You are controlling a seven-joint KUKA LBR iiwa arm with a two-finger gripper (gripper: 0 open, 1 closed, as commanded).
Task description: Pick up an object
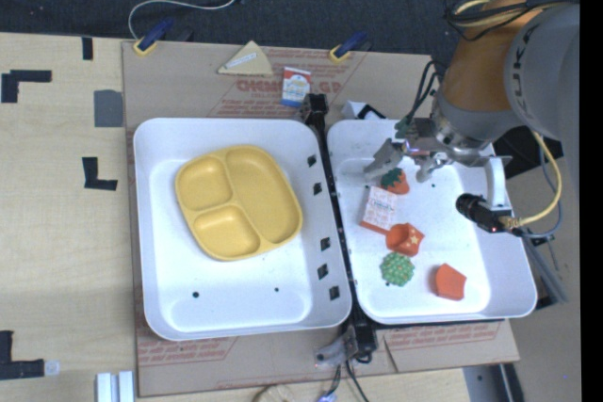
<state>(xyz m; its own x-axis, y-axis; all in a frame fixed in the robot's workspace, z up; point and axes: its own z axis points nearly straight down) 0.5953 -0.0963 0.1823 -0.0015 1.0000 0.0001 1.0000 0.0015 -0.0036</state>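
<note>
Orange toy carrot [397,182] sits between my tool's [407,167] spread fingers. My tool is open, low in the right bin [509,292].

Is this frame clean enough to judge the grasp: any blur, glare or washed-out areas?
Camera view: the pincer is slightly soft, so its fingers blur into the small orange item beneath; the right bin floor is bright and nearly washed out with faint shadows; the yellow tray looks evenly lit and sharp.
</note>
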